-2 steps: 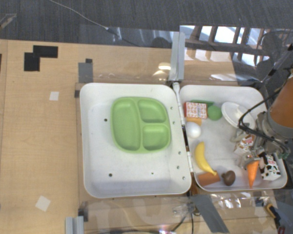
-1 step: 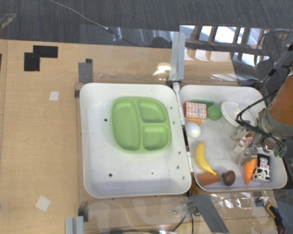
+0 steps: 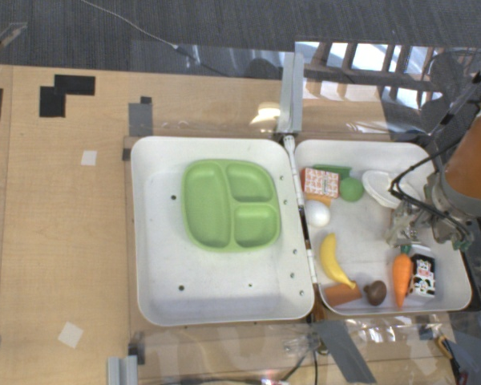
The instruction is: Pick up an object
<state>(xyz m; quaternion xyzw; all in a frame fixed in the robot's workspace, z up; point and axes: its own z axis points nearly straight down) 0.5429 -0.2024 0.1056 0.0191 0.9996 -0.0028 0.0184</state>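
1. Camera view looked down at a slant on a wooden bench [image 3: 56,239] bearing two shallow white bins side by side.
2. Left bin [image 3: 156,287] held a green divided plate [image 3: 228,204].
3. Right bin [image 3: 457,291] held toy food: a banana [image 3: 333,261], a carrot [image 3: 401,276], an egg [image 3: 316,214], a green ball [image 3: 351,188], a red-and-white box [image 3: 321,183], a sausage [image 3: 342,294], a brown round piece [image 3: 374,293], a small cow-print carton [image 3: 422,275] and a white dish [image 3: 381,188].
4. Grey arm reached in from the right; its gripper [image 3: 407,229] hung low over the right bin, just above the carrot's leafy end.
5. Whether its fingers were apart or together could not be told; nothing showed between them.
6. Carrot looked the likeliest target. A good grasp would probably centre on its body, clear of the carton touching its side.
7. Dark ribbed flooring [image 3: 224,6] ran beyond the bench, with black tape marks [image 3: 64,93] on the wood.
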